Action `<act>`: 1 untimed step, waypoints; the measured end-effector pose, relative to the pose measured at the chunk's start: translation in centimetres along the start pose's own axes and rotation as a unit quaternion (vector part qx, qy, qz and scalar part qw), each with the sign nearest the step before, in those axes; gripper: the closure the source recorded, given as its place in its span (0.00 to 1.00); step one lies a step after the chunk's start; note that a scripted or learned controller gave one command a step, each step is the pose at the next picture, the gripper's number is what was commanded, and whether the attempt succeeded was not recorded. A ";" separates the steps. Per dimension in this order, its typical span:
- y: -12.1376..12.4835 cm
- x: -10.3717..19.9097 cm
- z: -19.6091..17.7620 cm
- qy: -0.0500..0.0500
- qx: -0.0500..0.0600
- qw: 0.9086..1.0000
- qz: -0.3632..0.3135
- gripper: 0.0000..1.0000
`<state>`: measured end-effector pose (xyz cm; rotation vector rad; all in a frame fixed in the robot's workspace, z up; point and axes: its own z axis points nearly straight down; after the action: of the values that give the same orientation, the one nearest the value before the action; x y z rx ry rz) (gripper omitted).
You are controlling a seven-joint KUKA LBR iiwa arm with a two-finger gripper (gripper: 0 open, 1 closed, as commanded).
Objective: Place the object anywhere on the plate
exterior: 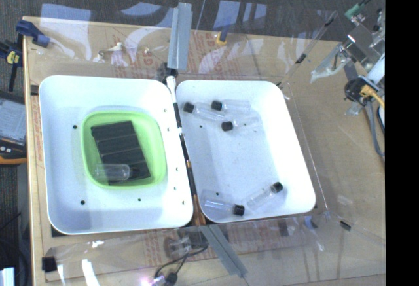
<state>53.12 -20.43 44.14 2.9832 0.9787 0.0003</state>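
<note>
A green plate (pixel 156 147) lies in the left white bin (pixel 55 101). On it rests a black ridged slab (pixel 120 143), and a clear vial (pixel 112 172) lies across the slab's near end. The right white bin (pixel 288 147) holds several clear vials with black caps: three near its far side (pixel 226 108) and two near its front (pixel 263 196). My gripper (pixel 330 67) hangs at the far right, above the bench beyond the right bin's far corner, away from both bins.
A grey metal bar (pixel 179 36) stands at the back between the bins. Cables and arm hardware (pixel 363 85) crowd the right side. Clamps and clutter line the bench's left edge (pixel 13 55) and front edge (pixel 177 245).
</note>
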 end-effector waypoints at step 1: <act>-0.3 -1.4 0.1 -0.002 0.003 0.998 0.063 0.00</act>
<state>51.83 -21.02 44.06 3.0444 0.7892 -0.0089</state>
